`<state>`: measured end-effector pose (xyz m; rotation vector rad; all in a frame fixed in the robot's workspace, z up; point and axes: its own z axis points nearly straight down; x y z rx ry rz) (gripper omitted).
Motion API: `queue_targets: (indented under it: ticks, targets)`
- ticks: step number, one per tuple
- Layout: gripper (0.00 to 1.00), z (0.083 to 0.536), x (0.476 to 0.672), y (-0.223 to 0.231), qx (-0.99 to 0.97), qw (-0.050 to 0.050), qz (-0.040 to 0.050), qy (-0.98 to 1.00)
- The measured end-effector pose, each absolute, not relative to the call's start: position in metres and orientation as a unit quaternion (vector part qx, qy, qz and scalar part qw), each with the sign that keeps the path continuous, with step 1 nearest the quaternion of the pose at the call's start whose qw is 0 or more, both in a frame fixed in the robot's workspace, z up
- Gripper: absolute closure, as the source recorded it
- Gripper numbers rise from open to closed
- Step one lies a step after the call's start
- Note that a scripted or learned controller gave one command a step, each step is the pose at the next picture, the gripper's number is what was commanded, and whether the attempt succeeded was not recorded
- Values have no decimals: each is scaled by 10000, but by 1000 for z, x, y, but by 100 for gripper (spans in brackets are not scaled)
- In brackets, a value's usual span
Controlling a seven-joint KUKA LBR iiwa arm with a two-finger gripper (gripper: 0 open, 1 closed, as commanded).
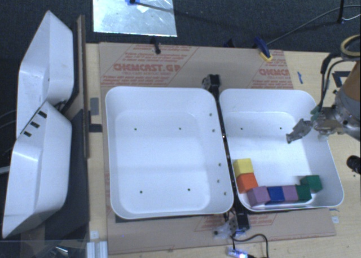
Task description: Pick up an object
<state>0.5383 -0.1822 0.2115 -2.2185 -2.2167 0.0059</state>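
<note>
We judge the approach step in hand: the hand (297,131), grip state indiscernible, hangs above the right bin (265,101) and must descend onto the blocks (276,192).

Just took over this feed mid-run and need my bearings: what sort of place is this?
Probably a robotics lab bench for grasping trials: two white bins side by side on a cardboard sheet, colored blocks in the right bin, the arm's claw above them, loose cables on dark carpet.

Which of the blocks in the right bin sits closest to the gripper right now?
The green block, at the right end of the row. It lies below the gripper; the yellow block and the others lie further left.
</note>
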Motion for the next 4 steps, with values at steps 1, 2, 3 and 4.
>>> queue_targets:
  ticks: [1,2,3,4]
  targets:
    - [0,215,540,-182,-7070,-4,-2,-7073]
    - [0,158,538,-173,-7069,17,9,-7073]
    - [0,105,528,-177,-7073,16,9,-7069]
    - [0,86,528,-177,-7070,3,1,-7072]
